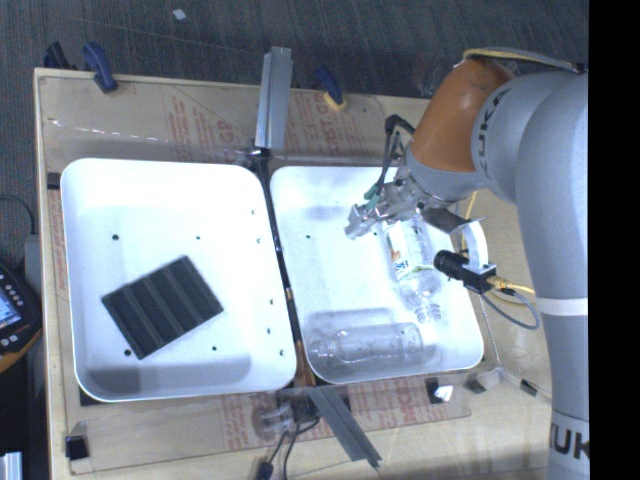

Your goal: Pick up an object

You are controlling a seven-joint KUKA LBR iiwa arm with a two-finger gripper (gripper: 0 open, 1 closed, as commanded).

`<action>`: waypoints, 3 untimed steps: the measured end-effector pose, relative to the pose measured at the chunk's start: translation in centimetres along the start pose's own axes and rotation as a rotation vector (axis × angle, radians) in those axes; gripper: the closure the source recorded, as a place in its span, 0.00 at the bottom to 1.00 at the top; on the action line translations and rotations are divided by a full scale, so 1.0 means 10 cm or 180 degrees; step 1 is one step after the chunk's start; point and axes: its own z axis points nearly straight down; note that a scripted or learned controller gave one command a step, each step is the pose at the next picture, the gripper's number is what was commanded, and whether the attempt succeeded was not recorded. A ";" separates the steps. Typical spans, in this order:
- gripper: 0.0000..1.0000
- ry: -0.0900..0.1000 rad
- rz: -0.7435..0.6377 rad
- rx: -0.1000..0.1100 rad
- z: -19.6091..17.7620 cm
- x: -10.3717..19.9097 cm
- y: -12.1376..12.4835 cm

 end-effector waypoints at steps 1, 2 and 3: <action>0.00 -0.0002 0.0723 -0.0003 0.17 -0.24 -0.45; 0.00 0.0001 0.0726 -0.0011 -0.37 -0.13 -0.82; 0.00 -0.0012 0.0253 -0.0022 -0.52 -0.20 -0.51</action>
